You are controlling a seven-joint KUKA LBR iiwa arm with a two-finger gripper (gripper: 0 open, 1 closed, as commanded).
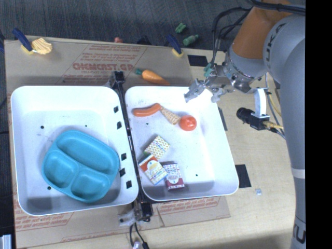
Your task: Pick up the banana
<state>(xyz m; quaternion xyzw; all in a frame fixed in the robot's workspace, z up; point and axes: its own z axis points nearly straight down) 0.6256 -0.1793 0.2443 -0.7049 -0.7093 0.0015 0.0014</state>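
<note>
white right bin [220,154] holds a sausage [146,110], cone [169,115] and tomato [188,122]; tool [203,91] open, empty.

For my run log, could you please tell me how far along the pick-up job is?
Nothing looks done yet. The gripper hangs open above the right bin's far edge, holding nothing. Below it lie a sausage, a cone and a red ball; I cannot make out a banana. The whole grasp and lift remain.
</note>
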